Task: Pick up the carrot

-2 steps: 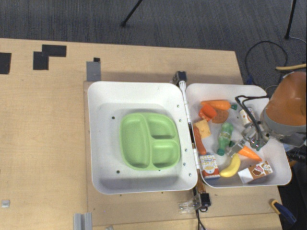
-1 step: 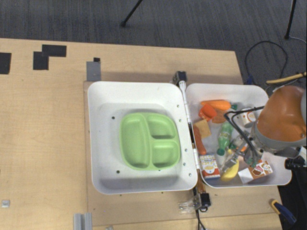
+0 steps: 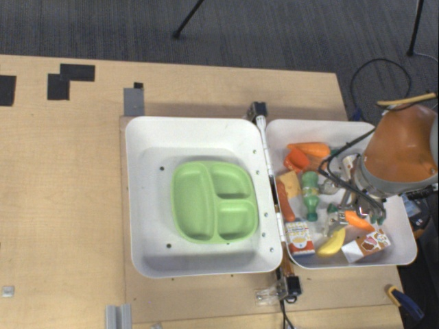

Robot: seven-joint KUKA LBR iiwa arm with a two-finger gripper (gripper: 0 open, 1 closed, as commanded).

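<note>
Pale wooden counter (image 3: pixel 68 184) against grey carpet, carrying two shallow white bins side by side. Hangs low over the right bin (image 3: pixel 405 256), the grey arm (image 3: pixel 405 153) with its orange band, tool (image 3: pixel 351 212) down among the clutter; cannot tell how wide the tool stands. Small tapered orange carrot (image 3: pixel 357 218) right at the tool's tip, touching or just beside it; grip not clear. Banana (image 3: pixel 333 241) just beyond the tool toward the near rim, brown-and-white carton (image 3: pixel 371 242) beside it, green bottle (image 3: pixel 310 187) near the tool's far side. Well apart from the tool, left bin (image 3: pixel 147 184) with a green divided plate (image 3: pixel 214 201).
</note>
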